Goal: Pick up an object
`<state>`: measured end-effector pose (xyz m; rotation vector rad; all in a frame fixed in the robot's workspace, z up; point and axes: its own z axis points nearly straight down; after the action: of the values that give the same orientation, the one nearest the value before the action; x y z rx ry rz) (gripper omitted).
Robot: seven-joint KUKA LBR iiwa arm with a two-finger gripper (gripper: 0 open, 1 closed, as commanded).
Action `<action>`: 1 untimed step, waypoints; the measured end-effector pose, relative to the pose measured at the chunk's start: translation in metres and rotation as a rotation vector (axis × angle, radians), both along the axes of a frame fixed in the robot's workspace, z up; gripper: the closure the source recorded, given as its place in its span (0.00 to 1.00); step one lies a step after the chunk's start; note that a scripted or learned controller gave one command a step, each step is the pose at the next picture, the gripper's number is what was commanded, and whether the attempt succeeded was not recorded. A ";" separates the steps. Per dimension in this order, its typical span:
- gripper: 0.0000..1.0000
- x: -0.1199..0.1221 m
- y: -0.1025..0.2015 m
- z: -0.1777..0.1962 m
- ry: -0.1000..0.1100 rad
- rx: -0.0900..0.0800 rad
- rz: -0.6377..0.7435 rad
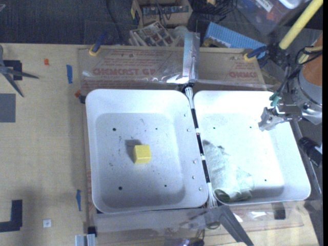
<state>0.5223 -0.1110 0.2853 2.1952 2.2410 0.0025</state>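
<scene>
1. Nearest you, at the front of the right bin, a rolled pale cloth lies against the divider side, its rolled end by the front corner and its length running back toward the middle of the bin.

2. A little further in, the left bin holds a small yellow block near the centre of its floor, well apart from the walls and from the cloth. Either of these could serve as the object to pick up.

3. Further back, at the right bin's far right side, the gripper hangs over the bin's rim area, well apart from both the cloth and the block. Nothing shows between its fingers; you cannot tell from this view whether they are spread or closed, as the tip is small and blurred against the bright bin.

4. Your step, as it looks: the approach has not begun, and no grasp is made.

5. The next move likely calls for travel toward the front-left over the cloth, the nearer target, then a straight descent onto its thickest part. Soft fabric may slip or bunch, so a centred bite matters.
</scene>
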 end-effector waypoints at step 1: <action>1.00 0.035 0.027 -0.090 0.005 0.002 0.285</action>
<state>0.5569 -0.0838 0.1951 1.8571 2.5346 0.0008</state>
